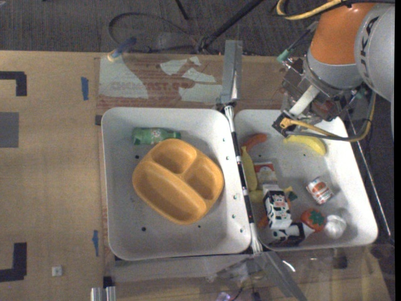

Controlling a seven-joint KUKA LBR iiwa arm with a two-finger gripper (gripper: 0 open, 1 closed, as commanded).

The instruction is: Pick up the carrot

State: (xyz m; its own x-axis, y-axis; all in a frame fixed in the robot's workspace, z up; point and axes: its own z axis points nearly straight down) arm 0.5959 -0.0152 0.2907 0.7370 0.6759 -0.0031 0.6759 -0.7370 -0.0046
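The carrot (255,140), a short tapered orange-red piece, lies in the right bin (363,199) near its far left corner, close to the divider. My gripper (313,105) hangs over the far edge of the right bin, to the right of the carrot and above it, clear of it. The wrist and its fittings hide the fingertips. Nothing shows held under the gripper.
Also in the right bin: a banana (307,145) just below the gripper, a yellow strip (249,169), a small carton (266,171), a can (319,190), a cow toy (276,214), an orange toy with a green top (311,219) and a white lump (335,226). The left bin (119,187) holds a yellow divided plate (178,179) and a green packet (155,135).
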